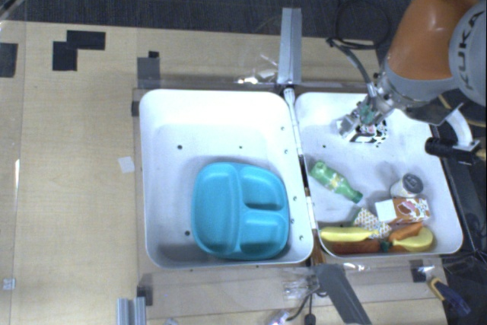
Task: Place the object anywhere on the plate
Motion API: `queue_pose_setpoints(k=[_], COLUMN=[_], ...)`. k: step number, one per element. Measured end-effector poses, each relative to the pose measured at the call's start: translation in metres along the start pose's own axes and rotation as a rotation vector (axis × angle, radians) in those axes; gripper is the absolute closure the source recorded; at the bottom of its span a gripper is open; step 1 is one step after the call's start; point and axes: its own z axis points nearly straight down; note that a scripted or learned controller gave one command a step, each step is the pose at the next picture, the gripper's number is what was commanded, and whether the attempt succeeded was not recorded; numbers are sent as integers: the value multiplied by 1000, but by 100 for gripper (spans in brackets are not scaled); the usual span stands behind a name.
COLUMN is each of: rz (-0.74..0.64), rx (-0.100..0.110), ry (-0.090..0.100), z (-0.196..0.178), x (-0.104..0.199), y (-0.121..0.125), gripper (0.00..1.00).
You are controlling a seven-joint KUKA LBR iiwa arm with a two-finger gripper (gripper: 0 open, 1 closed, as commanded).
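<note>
So my claw (364, 120) is hanging over the back part of the right bin (335, 104), up near the far wall, and honestly I can't tell from this angle what it's doing, it's just a small tangle of metal and dark bits against the white. The most likely pick, I'd guess, is the green bottle (335, 182), since it lies alone on bare bin floor. It sits toward the front of the bin from my claw and a little toward the divider, not touching anything. Its long axis runs on a slant, one end close to the divider, the other pointing at the front right corner pile (yellow banana (344, 235), a small carton (409, 208), some orange thing, all crammed together). So I'd want to come down across the slant, not along it. The bottle looks like pale green see-through plastic lying flat on its side. The blue plate (242, 209) waits in the left bin (163, 164), toward the front.
</note>
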Motion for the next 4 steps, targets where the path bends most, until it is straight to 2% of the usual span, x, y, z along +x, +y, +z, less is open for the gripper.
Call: queue_pose_setpoints(k=[1,2,3,4], rz=[-185,-380,-444,-583], rx=[-1,2,0,1], ry=[-1,3,3,4], z=[-82,-15,9,7], x=[33,89,131,175], y=[12,-50,16,-13], gripper=[100,100,100,100])
